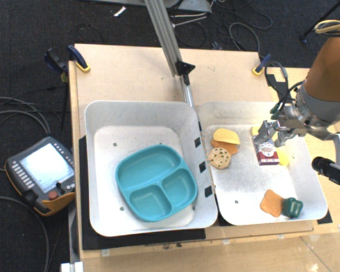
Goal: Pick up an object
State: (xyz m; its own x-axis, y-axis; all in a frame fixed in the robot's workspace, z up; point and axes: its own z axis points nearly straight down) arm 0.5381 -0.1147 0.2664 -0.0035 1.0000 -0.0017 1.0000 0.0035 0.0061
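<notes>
Over the right bin [246, 211], the gripper [267, 136] hangs low above a small red-and-white packet [267, 153] that lies flat on the bin floor, with a yellow piece [283, 158] touching its right side; whether the fingers are apart or together I cannot tell, as they blur into the packet's top edge. To the left of the packet sit a yellow-and-orange wedge, perhaps toy cheese [225, 137], and a cookie [220, 158] just below it. Near the front wall lie an orange piece [271, 202] and a green pepper [293, 207], touching. The left bin [102, 123] holds a teal divided tray [155, 182] on the bench [130, 72]
</notes>
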